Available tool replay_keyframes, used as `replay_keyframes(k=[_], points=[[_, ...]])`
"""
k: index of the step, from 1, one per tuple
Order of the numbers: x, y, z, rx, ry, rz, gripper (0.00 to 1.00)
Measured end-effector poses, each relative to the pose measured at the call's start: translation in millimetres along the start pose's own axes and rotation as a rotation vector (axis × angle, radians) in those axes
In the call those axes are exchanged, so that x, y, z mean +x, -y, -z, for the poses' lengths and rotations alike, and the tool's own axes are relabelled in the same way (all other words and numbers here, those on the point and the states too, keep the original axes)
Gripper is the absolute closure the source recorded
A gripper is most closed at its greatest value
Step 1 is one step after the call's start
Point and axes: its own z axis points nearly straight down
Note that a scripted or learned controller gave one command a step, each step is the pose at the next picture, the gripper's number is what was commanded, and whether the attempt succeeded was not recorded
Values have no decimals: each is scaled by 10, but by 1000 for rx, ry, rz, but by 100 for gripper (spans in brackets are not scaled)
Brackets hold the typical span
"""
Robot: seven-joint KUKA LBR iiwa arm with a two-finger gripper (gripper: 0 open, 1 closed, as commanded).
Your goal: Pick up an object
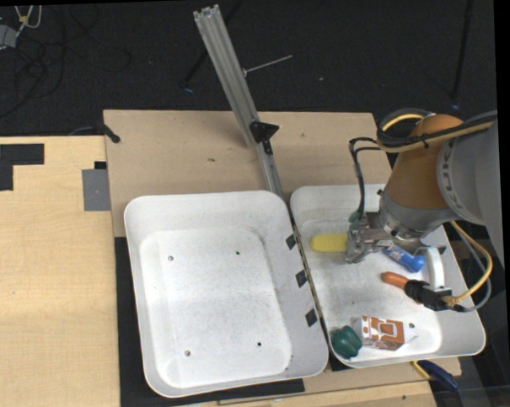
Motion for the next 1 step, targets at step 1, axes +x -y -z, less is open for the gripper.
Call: replay_keyframes(k=[1], points=[[-45, -4, 426, -6, 1, 0, 100]])
